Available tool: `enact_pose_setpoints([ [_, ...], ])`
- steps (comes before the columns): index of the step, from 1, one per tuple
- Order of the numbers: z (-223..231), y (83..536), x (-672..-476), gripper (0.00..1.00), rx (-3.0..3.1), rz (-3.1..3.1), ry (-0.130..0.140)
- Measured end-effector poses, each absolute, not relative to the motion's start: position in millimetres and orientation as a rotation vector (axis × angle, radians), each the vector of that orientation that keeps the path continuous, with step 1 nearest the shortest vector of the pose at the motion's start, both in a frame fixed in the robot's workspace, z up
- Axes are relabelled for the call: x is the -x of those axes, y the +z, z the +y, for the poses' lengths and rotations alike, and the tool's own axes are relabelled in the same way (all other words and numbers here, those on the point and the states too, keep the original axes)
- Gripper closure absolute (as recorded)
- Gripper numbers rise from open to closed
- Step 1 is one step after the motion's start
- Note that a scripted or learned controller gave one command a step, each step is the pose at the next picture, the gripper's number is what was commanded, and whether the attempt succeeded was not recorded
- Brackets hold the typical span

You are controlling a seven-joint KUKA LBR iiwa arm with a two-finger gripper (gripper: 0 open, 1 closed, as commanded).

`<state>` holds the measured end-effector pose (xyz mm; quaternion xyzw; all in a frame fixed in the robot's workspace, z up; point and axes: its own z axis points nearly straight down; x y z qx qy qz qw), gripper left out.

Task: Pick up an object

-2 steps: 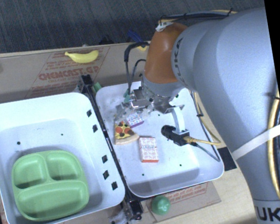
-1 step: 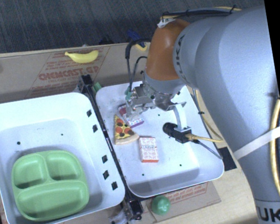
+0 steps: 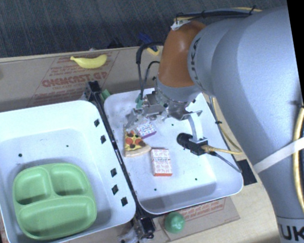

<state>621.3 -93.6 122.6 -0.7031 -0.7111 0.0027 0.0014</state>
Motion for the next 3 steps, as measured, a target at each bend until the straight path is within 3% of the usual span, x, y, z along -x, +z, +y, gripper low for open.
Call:
enact_pose_setpoints([
  [1, -94.9, 108.0, -644.6, 0.00, 2.211, -2.231, 0.004],
  [2, -94.4, 118.6, -645.0, 1.00, 2.206, -2.235, 0.004],
  [3, -15.7, 197.9, -657.0, 1.00, 2.213, -2.228, -0.002],
])
